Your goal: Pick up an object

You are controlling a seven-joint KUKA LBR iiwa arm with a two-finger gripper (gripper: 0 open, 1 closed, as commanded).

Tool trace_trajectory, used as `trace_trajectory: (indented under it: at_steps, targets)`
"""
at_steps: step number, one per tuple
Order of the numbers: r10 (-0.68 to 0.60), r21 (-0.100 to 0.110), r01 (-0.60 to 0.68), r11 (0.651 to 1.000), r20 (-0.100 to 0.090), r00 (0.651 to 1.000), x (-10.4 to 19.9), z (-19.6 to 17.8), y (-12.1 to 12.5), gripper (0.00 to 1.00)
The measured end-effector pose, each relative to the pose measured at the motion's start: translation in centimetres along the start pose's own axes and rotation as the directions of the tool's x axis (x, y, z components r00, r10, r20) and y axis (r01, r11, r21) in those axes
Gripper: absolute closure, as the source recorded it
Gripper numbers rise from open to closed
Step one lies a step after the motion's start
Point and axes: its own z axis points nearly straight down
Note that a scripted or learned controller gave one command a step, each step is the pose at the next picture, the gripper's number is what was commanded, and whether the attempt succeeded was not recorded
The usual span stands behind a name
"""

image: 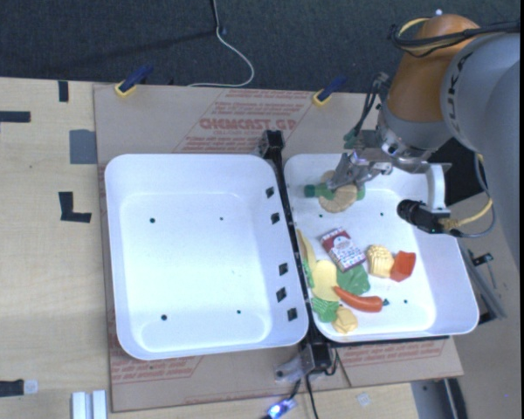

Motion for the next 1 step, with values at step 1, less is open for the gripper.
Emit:
trace_trajectory:
  at_steps: [1]
  targets:
    - [0.0,0.0,0.0,1.0,0.0,1.0,4.18,1.21,1.78,1.0]
